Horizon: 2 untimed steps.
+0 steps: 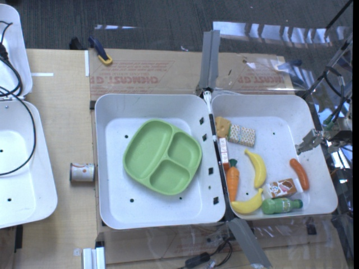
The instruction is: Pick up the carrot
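A tapered orange carrot [233,181] lies lower centre, along the right bin's [314,122] left wall. A smooth three-compartment green plate [162,157] is seen left. The end effector's [307,143] state cannot be told.

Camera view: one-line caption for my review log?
Carrot lies at right bin's left wall; gripper at its right rim.

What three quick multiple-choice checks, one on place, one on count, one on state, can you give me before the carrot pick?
1. The carrot lies:
A. on the green plate
B. in the right bin, by its left wall
C. on the bench

2. Bananas in the right bin:
A. one
B. two
C. four

3. The green plate is:
A. bare
B. stacked with fruit
C. flipped over

Key: 1 B, it rests against the divider; 2 B, a second banana lies below; 3 A, its compartments hold nothing.
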{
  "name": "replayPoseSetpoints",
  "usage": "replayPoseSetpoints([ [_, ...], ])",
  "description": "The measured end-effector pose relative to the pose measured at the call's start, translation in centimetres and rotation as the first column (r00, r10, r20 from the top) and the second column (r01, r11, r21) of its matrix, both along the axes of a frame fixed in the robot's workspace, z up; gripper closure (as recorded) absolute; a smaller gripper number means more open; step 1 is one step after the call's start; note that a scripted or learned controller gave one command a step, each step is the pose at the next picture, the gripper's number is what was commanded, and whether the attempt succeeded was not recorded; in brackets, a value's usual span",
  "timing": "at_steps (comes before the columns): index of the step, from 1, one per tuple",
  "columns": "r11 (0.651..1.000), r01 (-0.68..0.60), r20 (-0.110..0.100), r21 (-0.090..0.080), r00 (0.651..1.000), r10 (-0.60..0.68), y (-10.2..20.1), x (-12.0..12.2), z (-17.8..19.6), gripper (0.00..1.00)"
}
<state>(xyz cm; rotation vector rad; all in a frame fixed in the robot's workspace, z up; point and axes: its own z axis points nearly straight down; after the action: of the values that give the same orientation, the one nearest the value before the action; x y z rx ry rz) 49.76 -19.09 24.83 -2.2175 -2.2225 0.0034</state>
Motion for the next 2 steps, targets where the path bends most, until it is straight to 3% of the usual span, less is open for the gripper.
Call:
replayPoseSetpoints([
  [1, 0.953, 0.303, 0.001, -0.002, 0.953, -0.303, -3.18, 0.23, 5.86, 0.00],
  [2, 0.953, 0.302, 0.001, -0.002, 0.953, -0.302, -3.17, 0.23, 5.86, 0.00],
])
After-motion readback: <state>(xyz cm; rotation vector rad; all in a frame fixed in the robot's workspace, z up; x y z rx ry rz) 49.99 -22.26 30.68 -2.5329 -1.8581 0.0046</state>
